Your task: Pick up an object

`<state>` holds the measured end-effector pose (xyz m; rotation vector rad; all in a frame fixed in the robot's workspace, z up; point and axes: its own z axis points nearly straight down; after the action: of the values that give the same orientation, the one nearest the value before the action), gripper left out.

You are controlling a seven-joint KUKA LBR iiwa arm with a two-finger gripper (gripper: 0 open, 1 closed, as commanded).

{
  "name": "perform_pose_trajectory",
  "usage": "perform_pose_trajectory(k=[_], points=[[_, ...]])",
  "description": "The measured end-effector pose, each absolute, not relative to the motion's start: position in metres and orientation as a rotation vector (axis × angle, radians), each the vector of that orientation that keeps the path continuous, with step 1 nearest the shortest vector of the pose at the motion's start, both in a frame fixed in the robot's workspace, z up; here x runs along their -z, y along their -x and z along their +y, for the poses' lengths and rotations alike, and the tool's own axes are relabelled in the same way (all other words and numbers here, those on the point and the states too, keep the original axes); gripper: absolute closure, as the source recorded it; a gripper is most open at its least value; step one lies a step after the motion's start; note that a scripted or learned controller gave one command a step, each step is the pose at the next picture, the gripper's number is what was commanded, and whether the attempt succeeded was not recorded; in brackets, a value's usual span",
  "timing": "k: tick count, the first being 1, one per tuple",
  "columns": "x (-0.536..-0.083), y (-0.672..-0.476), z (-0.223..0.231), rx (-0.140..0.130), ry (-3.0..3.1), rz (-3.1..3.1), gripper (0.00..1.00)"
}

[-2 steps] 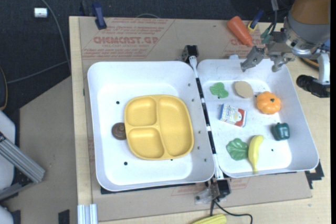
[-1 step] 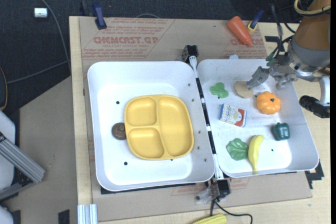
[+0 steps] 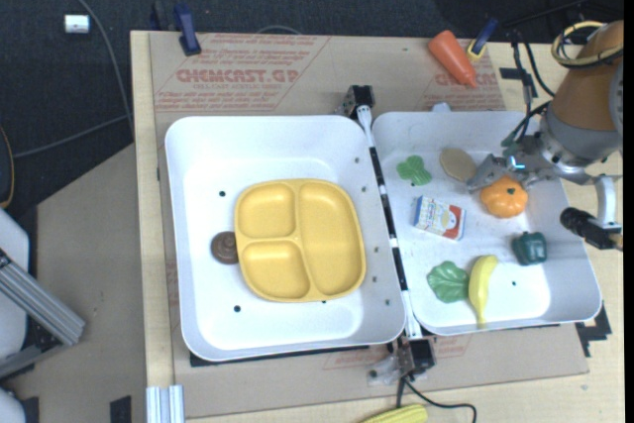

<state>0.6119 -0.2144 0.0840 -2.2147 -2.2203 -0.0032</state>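
Looks like the approach step: the end effector (image 3: 507, 175) hovers right over the orange fruit (image 3: 504, 199) at about 1 o'clock in the right bin (image 3: 570, 304), grip state I can't tell, so next it probably needs a straight drop and a squeeze.

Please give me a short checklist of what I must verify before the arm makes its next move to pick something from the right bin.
1. Gripper is over the right bin: ok.
2. A target lies close: the orange sits right under the gripper: ok.
3. Fingers straddle the orange: cannot tell, the wrist hides them.
4. Room around the orange: the beige disc lies just to its left, other items are apart: ok, with care.
5. Other items stay out of the path: carton, banana and dark green piece lie nearer the camera: ok.
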Motion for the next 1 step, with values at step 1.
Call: perform_pose_trajectory(k=[1], points=[[-0.0845, -0.5828, -0.1973, 0.0, 2.221, -2.22, 0.0]])
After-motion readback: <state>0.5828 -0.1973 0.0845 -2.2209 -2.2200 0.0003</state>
